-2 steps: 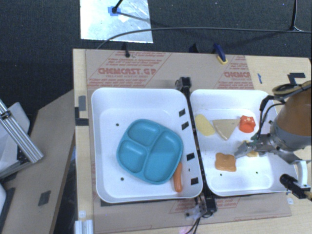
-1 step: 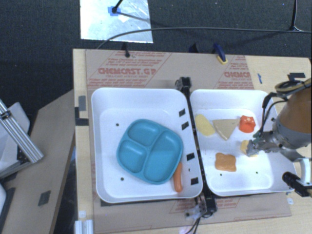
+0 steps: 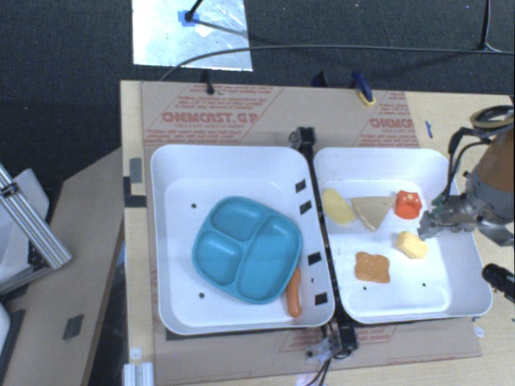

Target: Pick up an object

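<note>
The right bin (image 3: 434,300) holds several toy foods: a yellow oval piece (image 3: 339,207), a pale wedge (image 3: 371,211), a red piece (image 3: 408,204), a small yellow chunk (image 3: 413,245) and an orange piece (image 3: 372,267). My gripper (image 3: 430,224) reaches in from the right edge and hangs low over the bin's right side, just above and right of the small yellow chunk and below the red piece. Nothing shows between its fingers.
The left bin (image 3: 181,296) holds a blue divided plate (image 3: 246,249) and an orange sausage (image 3: 294,291) by its right wall. A black-marked divider (image 3: 315,215) runs between the bins. A cable loops over the arm's wrist (image 3: 492,117).
</note>
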{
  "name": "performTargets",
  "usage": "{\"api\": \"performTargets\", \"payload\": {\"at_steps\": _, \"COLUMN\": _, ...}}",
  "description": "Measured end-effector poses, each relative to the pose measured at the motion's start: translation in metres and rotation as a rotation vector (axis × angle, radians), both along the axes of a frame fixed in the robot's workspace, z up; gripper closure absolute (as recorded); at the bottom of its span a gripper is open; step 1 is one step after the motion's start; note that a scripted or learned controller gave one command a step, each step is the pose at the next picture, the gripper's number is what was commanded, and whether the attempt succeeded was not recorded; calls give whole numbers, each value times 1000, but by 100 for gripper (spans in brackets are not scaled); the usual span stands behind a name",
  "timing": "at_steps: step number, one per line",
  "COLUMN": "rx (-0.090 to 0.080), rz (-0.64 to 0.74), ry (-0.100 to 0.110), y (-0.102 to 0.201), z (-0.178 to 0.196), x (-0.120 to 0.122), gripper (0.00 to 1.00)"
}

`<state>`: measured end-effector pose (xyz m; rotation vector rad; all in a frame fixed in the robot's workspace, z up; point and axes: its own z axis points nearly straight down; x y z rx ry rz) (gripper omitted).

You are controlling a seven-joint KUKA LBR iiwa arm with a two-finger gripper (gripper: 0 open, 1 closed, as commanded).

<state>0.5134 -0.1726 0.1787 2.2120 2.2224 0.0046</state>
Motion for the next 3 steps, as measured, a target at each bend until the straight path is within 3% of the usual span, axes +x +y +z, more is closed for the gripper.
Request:
{"api": "performTargets", "payload": {"at_steps": 2, "rx": 0, "rz": 1, "ry": 0, "y": -3, "z": 110, "x": 4, "gripper": 100}}
{"api": "performTargets", "payload": {"at_steps": 3, "rx": 3, "rz": 6, "ry": 3, "y": 51, "z": 109, "x": 16, "gripper": 100}}
